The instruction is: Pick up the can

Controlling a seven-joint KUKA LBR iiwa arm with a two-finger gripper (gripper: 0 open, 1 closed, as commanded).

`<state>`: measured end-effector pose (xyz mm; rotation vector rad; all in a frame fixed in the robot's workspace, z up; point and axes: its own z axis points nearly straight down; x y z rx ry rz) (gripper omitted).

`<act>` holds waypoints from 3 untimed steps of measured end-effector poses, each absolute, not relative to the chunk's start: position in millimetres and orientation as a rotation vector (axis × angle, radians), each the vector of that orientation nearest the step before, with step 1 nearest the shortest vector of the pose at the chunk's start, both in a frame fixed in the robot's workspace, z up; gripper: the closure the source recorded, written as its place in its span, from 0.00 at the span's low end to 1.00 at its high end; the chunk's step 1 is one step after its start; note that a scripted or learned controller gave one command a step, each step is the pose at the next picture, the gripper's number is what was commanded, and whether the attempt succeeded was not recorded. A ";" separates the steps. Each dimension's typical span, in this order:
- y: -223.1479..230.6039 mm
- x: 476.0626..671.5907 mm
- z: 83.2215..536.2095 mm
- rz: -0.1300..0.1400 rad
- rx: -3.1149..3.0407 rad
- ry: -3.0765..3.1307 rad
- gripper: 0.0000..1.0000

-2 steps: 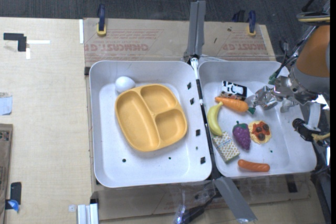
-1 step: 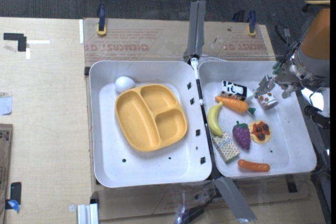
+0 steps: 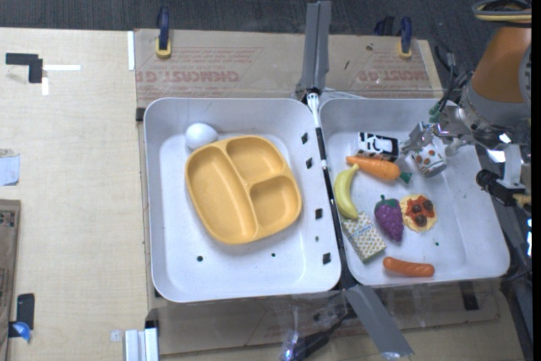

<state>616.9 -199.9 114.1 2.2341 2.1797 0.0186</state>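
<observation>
Can, small and white with reddish spots, lies tilted in the right bin, near the 1 o'clock corner of its floor. It sits just below my gripper, at about 5 o'clock from it, so close that I cannot tell whether they touch, nor whether my gripper is wide or closed.

From the can, the carrot lies at 9 o'clock with a black-and-white card just above it. The pizza slice is at 6 o'clock, purple grapes and the banana at 8 o'clock, and a checkered block and sausage lower down.

The left bin holds a yellow divided plate, with a white egg at the plate's 11 o'clock.
</observation>
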 end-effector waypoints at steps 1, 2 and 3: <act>-201.0 620.0 129.3 0.026 2.227 2.174 1.00; -192.8 597.9 100.4 0.000 2.226 2.212 1.00; -192.7 597.8 100.2 0.000 2.227 2.212 0.00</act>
